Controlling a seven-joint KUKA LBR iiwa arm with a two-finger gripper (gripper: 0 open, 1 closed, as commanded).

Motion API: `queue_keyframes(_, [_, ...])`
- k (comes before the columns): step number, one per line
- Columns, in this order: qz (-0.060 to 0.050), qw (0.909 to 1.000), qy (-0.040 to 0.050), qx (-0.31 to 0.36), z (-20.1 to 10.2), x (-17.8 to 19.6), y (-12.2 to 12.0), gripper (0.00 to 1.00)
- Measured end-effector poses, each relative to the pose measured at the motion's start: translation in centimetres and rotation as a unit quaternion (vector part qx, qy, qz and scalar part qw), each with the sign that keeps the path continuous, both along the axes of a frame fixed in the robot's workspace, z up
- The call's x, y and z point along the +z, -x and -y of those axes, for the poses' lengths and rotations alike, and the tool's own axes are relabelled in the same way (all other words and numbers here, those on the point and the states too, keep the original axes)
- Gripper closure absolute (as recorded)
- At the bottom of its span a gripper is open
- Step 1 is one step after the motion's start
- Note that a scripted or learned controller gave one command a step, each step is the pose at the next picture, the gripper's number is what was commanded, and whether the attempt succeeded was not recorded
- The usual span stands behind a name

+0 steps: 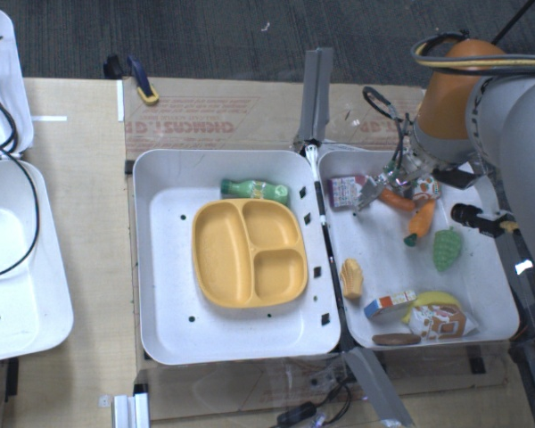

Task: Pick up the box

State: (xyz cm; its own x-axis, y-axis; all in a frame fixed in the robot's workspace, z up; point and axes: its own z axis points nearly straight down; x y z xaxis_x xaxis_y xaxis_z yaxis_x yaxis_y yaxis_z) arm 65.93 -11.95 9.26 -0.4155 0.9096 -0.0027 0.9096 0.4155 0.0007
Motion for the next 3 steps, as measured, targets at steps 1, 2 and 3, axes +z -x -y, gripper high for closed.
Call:
queue_keyframes(1, [-0.002,0.9989,-0.001,-0.047,-1.5,-0.2,12.4,0.0])
queue_keyframes(2, [-0.001,0.9856,-0.0003,-0.169,2.0,1.9,3.9,0.0])
queue_keyframes(3, [-0.002,0.9923,-0.0005,-0.124,-2.8,9.9,11.3,0.0])
